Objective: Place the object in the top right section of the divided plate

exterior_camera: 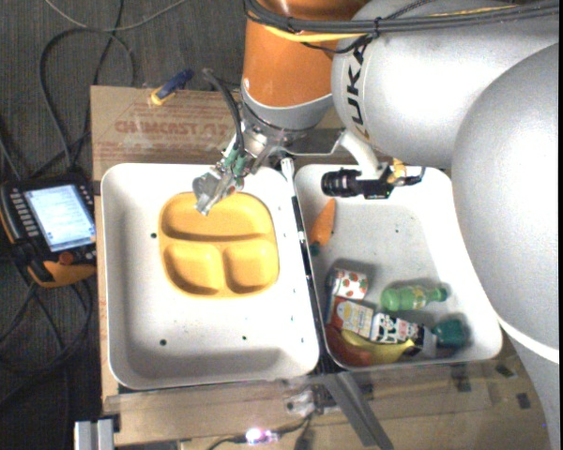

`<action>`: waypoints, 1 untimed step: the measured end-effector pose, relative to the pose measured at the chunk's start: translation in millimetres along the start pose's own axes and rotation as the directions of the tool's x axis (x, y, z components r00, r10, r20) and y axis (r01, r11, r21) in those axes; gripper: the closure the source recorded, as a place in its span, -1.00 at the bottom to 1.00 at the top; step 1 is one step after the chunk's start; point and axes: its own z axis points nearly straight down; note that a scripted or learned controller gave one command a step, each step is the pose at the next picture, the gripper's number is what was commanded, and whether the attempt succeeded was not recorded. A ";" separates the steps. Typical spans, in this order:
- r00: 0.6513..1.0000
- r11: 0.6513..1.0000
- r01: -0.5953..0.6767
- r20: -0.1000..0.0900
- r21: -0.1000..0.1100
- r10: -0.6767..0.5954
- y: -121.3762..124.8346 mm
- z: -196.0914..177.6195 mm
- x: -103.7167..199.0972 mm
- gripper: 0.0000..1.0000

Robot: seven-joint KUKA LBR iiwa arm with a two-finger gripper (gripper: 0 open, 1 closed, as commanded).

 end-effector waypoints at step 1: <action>1.000 1.000 -0.028 0.000 0.002 0.028 14.2 40.9 40.0 1.00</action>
